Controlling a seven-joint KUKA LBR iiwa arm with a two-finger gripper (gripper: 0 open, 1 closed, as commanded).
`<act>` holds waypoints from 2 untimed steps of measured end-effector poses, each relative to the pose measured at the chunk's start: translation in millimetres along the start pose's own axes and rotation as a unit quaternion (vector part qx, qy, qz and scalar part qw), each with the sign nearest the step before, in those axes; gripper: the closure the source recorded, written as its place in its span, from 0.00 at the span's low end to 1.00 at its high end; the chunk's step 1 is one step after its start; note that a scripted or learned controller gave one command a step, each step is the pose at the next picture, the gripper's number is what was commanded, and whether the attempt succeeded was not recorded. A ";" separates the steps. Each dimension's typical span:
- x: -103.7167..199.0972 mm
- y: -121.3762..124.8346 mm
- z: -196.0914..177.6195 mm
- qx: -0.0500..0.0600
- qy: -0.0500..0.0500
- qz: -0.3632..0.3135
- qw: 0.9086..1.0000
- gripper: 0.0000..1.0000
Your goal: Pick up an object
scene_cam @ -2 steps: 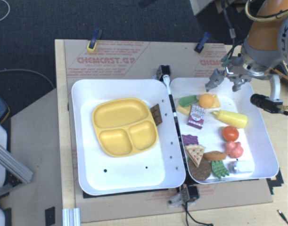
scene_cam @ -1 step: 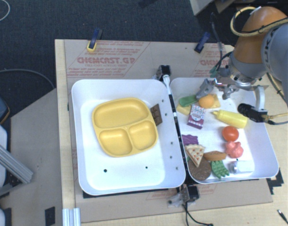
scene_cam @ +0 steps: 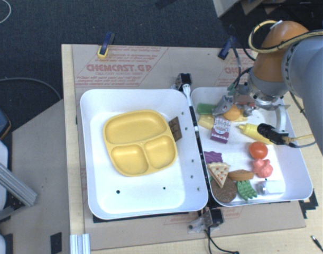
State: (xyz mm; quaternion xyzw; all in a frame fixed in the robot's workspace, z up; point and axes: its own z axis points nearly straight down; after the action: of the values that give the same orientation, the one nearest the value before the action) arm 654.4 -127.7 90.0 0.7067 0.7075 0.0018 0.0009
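From the camera view, the arm [scene_cam: 288, 52] reaches in from the right and its gripper [scene_cam: 236, 106] hangs low over the far end of the right bin [scene_cam: 304, 187], right above a small orange fruit [scene_cam: 232, 113]; whether it is spread or pressed together I cannot tell, since the wrist hides it, and nothing is visibly pinched. The likely target is that fruit, which sits among crowded neighbours: a green piece [scene_cam: 205, 109] and a yellow piece [scene_cam: 205, 122] to the left, a purple-and-white carton [scene_cam: 221, 129] just in front, and a mustard bottle [scene_cam: 255, 130] to the right. That crowding leaves little room for a clean close. Further toward the near end lie a tomato [scene_cam: 258, 150], a pink piece [scene_cam: 263, 168], a purple piece [scene_cam: 213, 156], a pizza slice [scene_cam: 219, 172], a brown cookie [scene_cam: 224, 191] and a green piece [scene_cam: 246, 189], packed near the rim. The left bin [scene_cam: 92, 142] holds a yellow divided tray [scene_cam: 140, 142] with a brown block [scene_cam: 175, 128] touching its right edge; it offers wide open floor. Both bins rest on a cardboard-covered surface [scene_cam: 76, 89].
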 end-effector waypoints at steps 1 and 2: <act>0.1 0.1 -10.8 -0.001 -0.001 0.000 1.000 1.00; -1.0 1.2 -75.5 -0.002 -0.002 0.000 1.000 1.00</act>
State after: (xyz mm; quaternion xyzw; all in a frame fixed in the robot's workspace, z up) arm 655.3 -128.9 165.5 0.7069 0.7073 0.0019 0.0035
